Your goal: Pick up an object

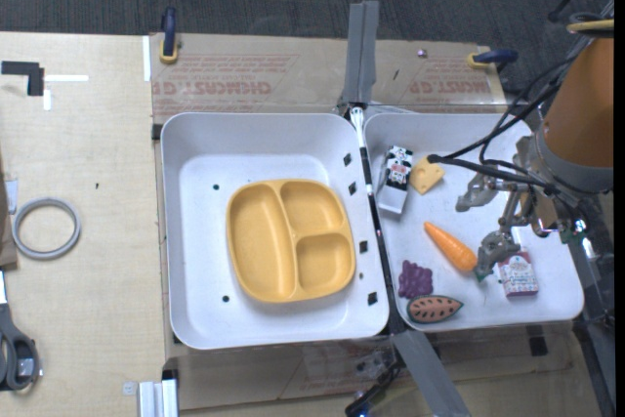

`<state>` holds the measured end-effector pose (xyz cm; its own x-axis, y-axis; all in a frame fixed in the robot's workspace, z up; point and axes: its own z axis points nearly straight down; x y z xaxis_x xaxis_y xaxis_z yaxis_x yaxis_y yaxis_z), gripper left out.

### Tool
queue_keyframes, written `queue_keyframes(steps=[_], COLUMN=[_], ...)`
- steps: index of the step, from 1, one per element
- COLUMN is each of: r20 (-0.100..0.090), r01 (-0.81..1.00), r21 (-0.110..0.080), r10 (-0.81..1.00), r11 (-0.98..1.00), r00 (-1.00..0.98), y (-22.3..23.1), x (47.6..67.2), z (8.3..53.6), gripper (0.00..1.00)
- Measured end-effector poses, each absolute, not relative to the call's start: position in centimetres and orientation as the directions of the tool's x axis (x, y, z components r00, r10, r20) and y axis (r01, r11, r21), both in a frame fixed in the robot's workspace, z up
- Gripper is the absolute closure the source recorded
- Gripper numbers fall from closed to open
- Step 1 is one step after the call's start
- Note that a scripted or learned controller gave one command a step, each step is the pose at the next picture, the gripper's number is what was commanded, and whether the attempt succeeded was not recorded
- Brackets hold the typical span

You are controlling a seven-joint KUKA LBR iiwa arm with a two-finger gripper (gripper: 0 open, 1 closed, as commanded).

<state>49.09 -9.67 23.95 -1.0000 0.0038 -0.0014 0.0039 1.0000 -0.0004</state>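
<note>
My gripper (485, 229) hangs over the right bin (566, 308), open, with one finger (473, 198) toward the cheese and the other finger (494, 255) near the carrot's right end. Nothing sits between them. An orange carrot (449, 246) lies just left of the gripper. A small white and pink box (519, 277) lies just below and right of the lower finger. A yellow cheese wedge (427, 177) and a black and white milk carton (395, 179) sit at the bin's upper left. Purple grapes (415, 279) and a brown oval piece (435, 309) lie along the front.
The left bin (186, 210) holds a yellow divided plate (290, 238). The grey arm with its orange band (586, 112) and black cables cover the right bin's far right side. A grey tape ring (43, 229) and scissors (18, 356) lie on the wooden bench at left.
</note>
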Motion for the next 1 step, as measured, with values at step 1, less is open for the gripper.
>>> queue_keyframes(steps=[1], r20=[-0.009], r01=[0.097], r21=[-0.001], r10=[0.097], r11=[0.995], r00=[-0.995], y=[-11.4], x=[48.64], z=[9.36], gripper=[0.0])
